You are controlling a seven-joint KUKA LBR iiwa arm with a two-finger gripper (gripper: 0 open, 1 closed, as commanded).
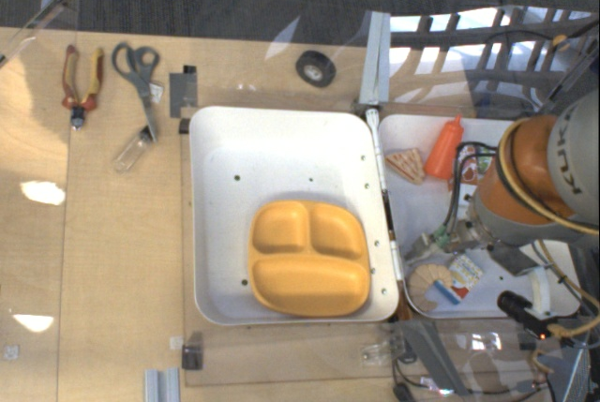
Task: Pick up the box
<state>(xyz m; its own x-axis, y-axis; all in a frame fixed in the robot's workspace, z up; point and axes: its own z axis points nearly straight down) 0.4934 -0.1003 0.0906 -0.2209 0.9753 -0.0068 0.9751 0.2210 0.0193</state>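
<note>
The gripper (448, 239) hangs low over the right bin (412, 133), beneath the arm (544, 171) with its orange band, which covers much of that bin from the right. Whether the jaws stand open or closed cannot be told; they are lost among dark cabling and the clutter under the wrist, and nothing can be seen held between them.

Just below and to the right of the gripper lies a small white box with blue and red print (462, 276), flat on the bin floor, its left end next to a round tan disc (430, 279) near the bin's front left corner. Towards the far side of the same bin stand an orange bottle with a red cap (443, 150), tilted, and a tan wedge-shaped piece (406, 165) beside it, close to the wall that divides the bins. The room around the box is tight: the disc to the left, the arm's bulk to the right.

The left bin (225, 138) holds a yellow three-part tray (308, 256), upside down, at its front right, near the rim; the rest of its floor is bare white.

On the wooden bench (94, 278) to the left, well apart from the bins, lie red-handled pliers (79, 85), scissors (141, 83) and a roll of black tape (316, 67).
</note>
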